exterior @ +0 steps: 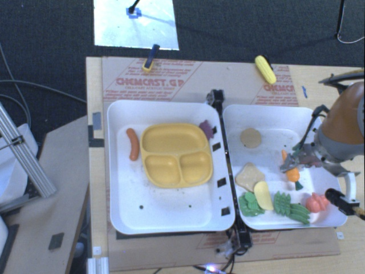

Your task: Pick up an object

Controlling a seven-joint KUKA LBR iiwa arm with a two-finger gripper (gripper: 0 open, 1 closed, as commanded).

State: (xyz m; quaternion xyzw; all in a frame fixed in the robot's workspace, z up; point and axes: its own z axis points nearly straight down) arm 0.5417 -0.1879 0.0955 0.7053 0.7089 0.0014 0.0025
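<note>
Right now the hand hangs low in the right bin, grip state unclear, with the carrot just nearside.

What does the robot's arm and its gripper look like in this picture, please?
The arm comes in from the right as a bulky rounded body, orange on top and grey beneath. Thin dark cables or rods run down from it toward the gripper, which is a small dark metal-grey assembly over the right bin. Its details are too small to make out.
</note>
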